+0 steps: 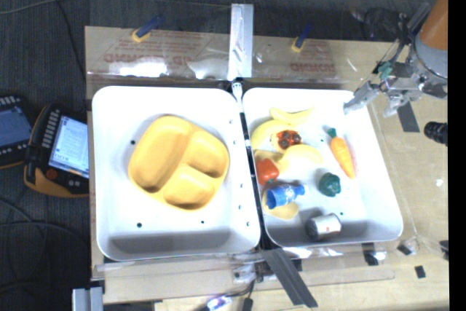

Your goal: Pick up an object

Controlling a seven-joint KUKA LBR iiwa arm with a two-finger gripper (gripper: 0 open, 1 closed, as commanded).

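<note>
The right bin (386, 178) holds several small objects: an orange carrot (342, 155), a green lump (329, 183), a red pepper (266, 170), a blue piece (282, 194), a grey cylinder (323, 225), a dark red-brown piece (289, 138) and yellow banana-like pieces (291, 115). My gripper (376, 104) hovers over the bin's upper right corner, above and to the right of the carrot. It is open, with nothing between its fingers.
The left bin (109, 229) holds one large yellow lumpy object (178, 160). A ridge (247, 171) divides the two bins. Clear plastic sheeting (218, 54) lies behind them. A handheld pendant (58, 153) sits off the bench at the left.
</note>
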